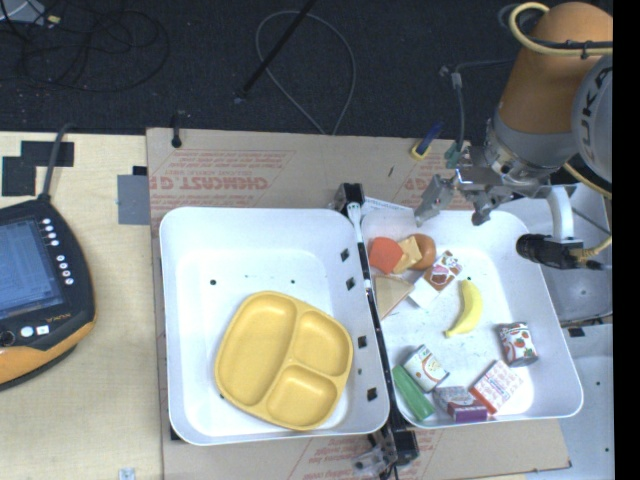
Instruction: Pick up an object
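My gripper [455,206] hangs over the far edge of the right bin [555,313], open, with nothing between its fingers [431,200]. Below it in that bin lie a red ball-shaped fruit [385,255], a yellow wedge [407,255] and an orange fruit [427,247], all close together. A small printed carton [443,270] lies beside them, and a banana [464,308] lies near the middle. At the front are a red box [517,343], a round-faced carton [428,366], a green item [413,392] and a pink-and-white packet [500,386].
The left bin [190,268] holds a yellow divided plate [283,359]. A pendant with a screen [35,278] lies on the bench at far left. Cables run over the dark floor behind. A black fitting [548,249] sticks out at the right bin's right side.
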